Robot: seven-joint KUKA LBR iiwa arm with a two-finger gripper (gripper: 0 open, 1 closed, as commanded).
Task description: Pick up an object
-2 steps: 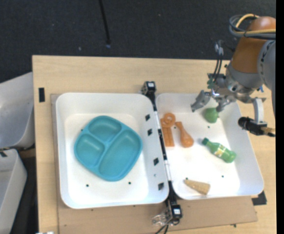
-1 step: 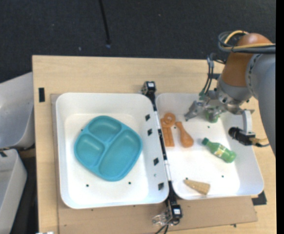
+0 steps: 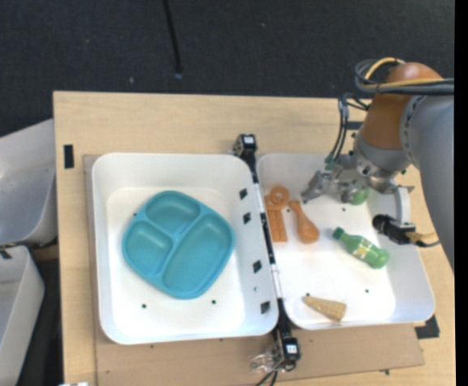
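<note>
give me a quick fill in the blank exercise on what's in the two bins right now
1. The teal divided plate lies in the ____ bin.
2. The small bottle in the right bin is ____ in colour.
3. The two orange spoons lie ____ the hinge and the bottle.
4. The cone-shaped piece lies near the right bin's ____ edge.

Missing words: left; green; between; bottom

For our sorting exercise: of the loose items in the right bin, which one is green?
The bottle, lying on its side near the bin's right wall. The spoons are orange, the cone tan.
</note>
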